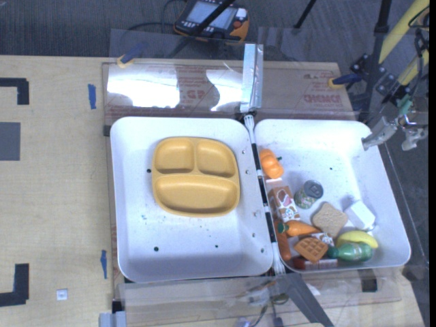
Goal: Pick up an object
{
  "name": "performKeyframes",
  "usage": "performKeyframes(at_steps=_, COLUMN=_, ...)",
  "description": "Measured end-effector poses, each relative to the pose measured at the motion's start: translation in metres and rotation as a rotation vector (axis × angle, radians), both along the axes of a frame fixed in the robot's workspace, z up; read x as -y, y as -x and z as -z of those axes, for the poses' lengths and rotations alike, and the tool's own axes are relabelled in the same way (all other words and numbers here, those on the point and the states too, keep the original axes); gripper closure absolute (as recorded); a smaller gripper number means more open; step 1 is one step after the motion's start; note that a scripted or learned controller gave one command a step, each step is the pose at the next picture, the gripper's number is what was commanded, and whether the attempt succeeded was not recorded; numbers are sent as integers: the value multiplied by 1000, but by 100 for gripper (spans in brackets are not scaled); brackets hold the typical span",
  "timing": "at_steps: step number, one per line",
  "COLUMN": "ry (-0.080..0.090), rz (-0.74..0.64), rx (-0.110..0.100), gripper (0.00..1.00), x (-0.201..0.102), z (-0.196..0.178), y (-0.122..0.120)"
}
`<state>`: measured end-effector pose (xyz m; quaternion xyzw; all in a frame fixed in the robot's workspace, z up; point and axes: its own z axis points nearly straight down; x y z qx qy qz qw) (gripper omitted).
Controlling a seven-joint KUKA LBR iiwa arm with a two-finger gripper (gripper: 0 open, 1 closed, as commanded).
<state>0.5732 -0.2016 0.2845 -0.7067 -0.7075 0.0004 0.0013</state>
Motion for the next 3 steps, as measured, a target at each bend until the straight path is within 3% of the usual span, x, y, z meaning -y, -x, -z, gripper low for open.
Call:
performKeyframes(at_steps=1, ry=1, rz=-124, rx=2, gripper=0, x=-43, z=134, y=-15)
performKeyframes(at_steps=2, ry=2, rz=-89, rx=8, gripper=0, x=-87, z=198, y=11)
performKeyframes(at_steps=3, ry=2, rz=27, rx=3, gripper=0, x=-108, z=119, y=-23)
